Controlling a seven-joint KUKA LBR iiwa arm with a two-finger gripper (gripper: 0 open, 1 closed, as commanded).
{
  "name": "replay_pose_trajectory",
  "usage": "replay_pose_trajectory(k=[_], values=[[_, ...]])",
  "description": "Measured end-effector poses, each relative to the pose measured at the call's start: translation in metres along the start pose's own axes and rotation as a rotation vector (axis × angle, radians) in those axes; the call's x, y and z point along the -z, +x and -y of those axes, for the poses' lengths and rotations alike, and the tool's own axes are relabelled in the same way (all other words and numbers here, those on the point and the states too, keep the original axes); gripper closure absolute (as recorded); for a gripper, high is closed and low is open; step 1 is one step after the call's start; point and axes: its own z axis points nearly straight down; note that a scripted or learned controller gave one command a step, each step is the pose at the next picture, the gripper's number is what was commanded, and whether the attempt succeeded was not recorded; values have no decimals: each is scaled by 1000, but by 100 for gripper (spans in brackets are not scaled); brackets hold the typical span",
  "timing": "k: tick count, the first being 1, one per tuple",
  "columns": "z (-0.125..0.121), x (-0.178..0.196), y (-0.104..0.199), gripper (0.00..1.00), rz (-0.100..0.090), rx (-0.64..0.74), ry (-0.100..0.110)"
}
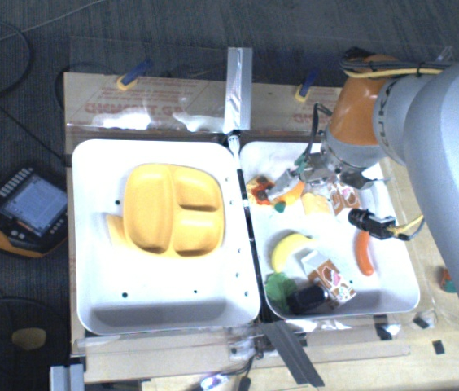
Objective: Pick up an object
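Note:
My gripper (309,172) reaches down into the back of the right bin (400,296), under the orange wrist band. Directly below it is a cluster of small items: an orange-yellow piece (293,192), a pale yellow piece (316,205), a grey piece (279,187) and a brown-and-white packet (344,197). An orange-red toy (258,190) lies against the bin's left wall. Nearer the front sit a yellow rounded fruit (286,249), a brown-and-white carton (328,274), a green item (277,285), a black item (305,300) and an orange sausage shape (365,256). I see nothing lifted off the bin floor.
The left bin (91,300) holds a yellow divided tray (172,208) with a small yellow piece (115,228) beside it. A ridge separates the two bins. A handheld pendant (26,206) lies on the floor at the left.

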Motion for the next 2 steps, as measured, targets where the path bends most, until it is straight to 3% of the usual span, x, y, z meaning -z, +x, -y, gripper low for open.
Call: replay_pose_trajectory(k=[1, 2], values=[[-1, 7, 2, 100, -5, 1, 7], [40, 77, 47, 100, -5, -45, 13]])
